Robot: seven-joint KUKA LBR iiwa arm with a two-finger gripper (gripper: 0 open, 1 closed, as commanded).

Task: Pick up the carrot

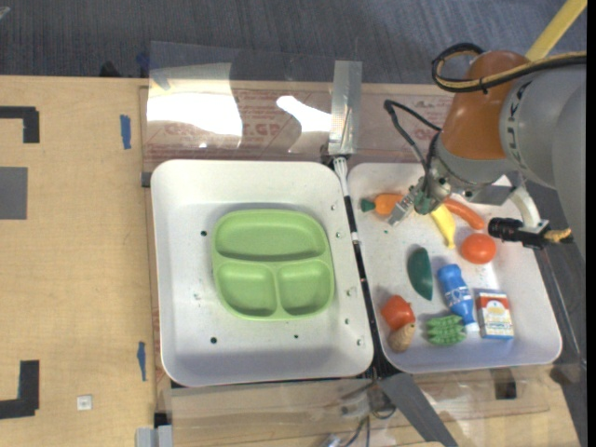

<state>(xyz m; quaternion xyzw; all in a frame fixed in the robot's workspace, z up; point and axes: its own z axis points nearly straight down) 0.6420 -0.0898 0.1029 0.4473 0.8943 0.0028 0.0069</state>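
Carrot [384,203] in right bin [549,343], touching hand [410,205] on left; hand's grip state unclear.

The grey arm [549,124] comes in from the upper right of the camera view, its thick body filling that corner. An orange band [480,110] wraps it just above the wrist, and a black cable loops over the top of that band. Below the band the wrist narrows and angles down and to the left, ending in the small metallic gripper [410,205], which points down-left and sits low. The gripper looks small and partly blurred, so how its two parts stand cannot be made out. A further black cable runs along the wrist toward the gripper's base
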